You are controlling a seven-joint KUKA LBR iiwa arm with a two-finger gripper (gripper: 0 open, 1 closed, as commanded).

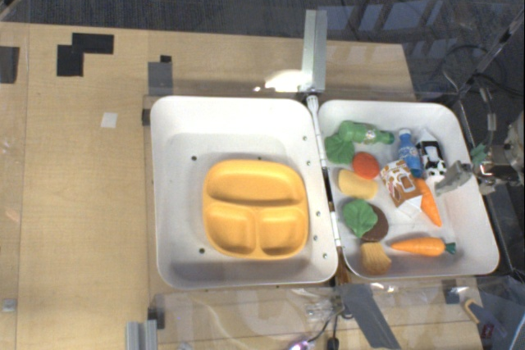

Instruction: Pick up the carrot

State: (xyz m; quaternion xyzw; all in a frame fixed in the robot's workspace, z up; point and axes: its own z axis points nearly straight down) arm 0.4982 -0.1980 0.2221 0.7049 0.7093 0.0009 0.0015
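Note:
An orange carrot [417, 247] with a green stub at its right end lies flat near the front wall of the right bin [476, 254]. A second, smaller orange carrot-like piece [429, 203] lies at a slant just above it, beside a small printed box [399, 183]. My gripper [453, 176] reaches in over the right bin's right side, above and to the right of both orange pieces and apart from them. I see nothing held in it.
The right bin also holds green vegetables [351, 140], a red tomato [366, 165], a yellow piece [357, 185], a blue bottle [407, 150], a black-and-white toy [431, 156], a brown disc [377, 227] and a tan item [376, 258]. A yellow divided plate [254, 206] lies in the left bin [176, 176].

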